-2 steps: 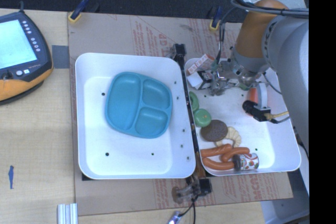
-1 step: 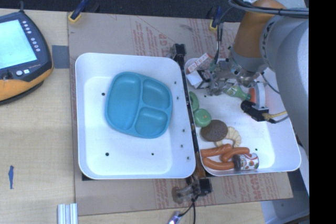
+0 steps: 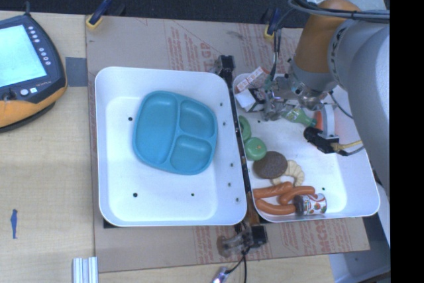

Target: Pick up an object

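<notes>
Grey arm's two-finger gripper (image 3: 277,105) low in right white bin (image 3: 354,199), far end, beside green bottle-shaped toy (image 3: 298,117). Finger state: cannot tell. Other candidates nearer: round brown cookie (image 3: 270,164), orange hot dog (image 3: 278,199), green discs (image 3: 252,142). Left white bin (image 3: 112,142) holds blue divided plate (image 3: 175,132). Step judged: descent to grasp. Next: close on item, lift clear.
</notes>
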Tool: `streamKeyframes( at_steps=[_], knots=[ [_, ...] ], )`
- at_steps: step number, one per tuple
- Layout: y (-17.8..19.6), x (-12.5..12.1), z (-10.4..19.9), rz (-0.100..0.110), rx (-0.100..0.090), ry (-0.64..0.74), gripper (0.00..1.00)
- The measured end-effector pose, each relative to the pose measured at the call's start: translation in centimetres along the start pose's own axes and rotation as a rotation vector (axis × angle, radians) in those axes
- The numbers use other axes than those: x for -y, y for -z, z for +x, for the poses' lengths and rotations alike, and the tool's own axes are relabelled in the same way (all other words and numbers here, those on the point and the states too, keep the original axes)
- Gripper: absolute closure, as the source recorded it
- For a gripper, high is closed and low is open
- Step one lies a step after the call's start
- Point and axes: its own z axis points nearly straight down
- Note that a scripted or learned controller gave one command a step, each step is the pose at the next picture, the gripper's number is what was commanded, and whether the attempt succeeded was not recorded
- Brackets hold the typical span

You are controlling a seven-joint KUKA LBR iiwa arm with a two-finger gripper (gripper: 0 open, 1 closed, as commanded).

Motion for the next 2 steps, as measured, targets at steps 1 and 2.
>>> streamKeyframes(
  at_steps=[1, 2],
  knots=[
    [-0.01, -0.01, -0.03, 0.000, -0.001, 0.000, 0.00],
    [0.97, 0.09, -0.11, 0.005, 0.000, 0.003, 1.00]
  ],
)
